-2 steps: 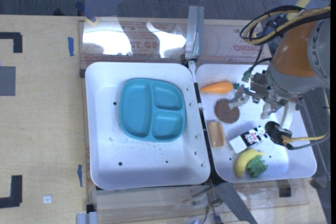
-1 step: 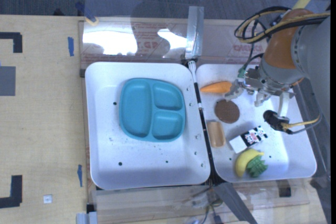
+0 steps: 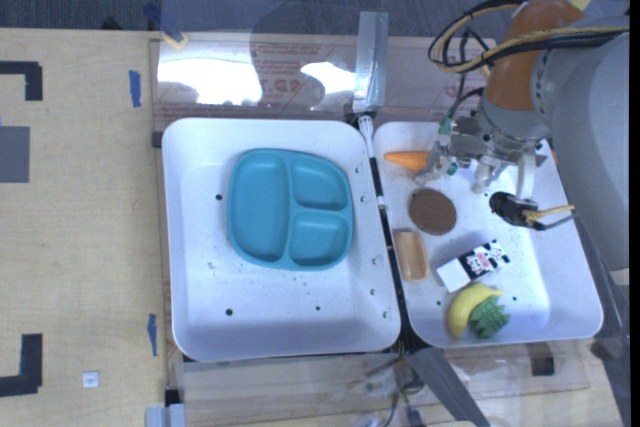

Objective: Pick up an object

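Note:
My gripper (image 3: 460, 173) hangs over the back of the right bin (image 3: 575, 300), open, with nothing between its fingers. One fingertip (image 3: 437, 171) is close to the right end of an orange carrot (image 3: 404, 158). Just in front of the gripper lies a brown round disc (image 3: 432, 211). Nearer the front of that bin are a tan bread-like piece (image 3: 410, 254), a small white carton with black patches (image 3: 477, 263), a yellow banana (image 3: 464, 306) and a green broccoli piece (image 3: 490, 317) touching the banana.
The left bin (image 3: 195, 245) holds a blue divided tray (image 3: 290, 208). A ridge between the two bins (image 3: 384, 235) runs front to back. A clear plastic wall (image 3: 260, 65) and a metal post (image 3: 370, 65) stand behind the bins.

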{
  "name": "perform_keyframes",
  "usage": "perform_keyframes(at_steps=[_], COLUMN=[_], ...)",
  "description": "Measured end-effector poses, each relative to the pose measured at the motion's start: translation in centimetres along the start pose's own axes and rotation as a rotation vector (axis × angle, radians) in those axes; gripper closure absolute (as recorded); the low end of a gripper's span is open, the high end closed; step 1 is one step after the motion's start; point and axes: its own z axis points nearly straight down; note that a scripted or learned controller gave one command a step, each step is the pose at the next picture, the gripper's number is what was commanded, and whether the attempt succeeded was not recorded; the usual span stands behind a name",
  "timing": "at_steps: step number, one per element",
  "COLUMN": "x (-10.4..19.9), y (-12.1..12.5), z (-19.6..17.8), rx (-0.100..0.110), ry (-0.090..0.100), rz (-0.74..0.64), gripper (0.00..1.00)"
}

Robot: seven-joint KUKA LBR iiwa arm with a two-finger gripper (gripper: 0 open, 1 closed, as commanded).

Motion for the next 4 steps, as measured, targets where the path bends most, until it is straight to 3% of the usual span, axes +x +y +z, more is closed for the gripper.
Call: perform_keyframes(at_steps=[1, 2, 3, 4], x=[0.5, -6.7, 0.4, 0.7], y=[-0.2, 1.0, 0.2, -7.6], z=[-0.1, 0.0, -0.1, 0.0], rx=[-0.007, -0.022, -0.019, -0.052], ry=[-0.013, 0.006, -0.006, 0.005], rz=[-0.001, -0.086, -0.14, -0.091], gripper=[0.0, 0.0, 0.0, 0.0])
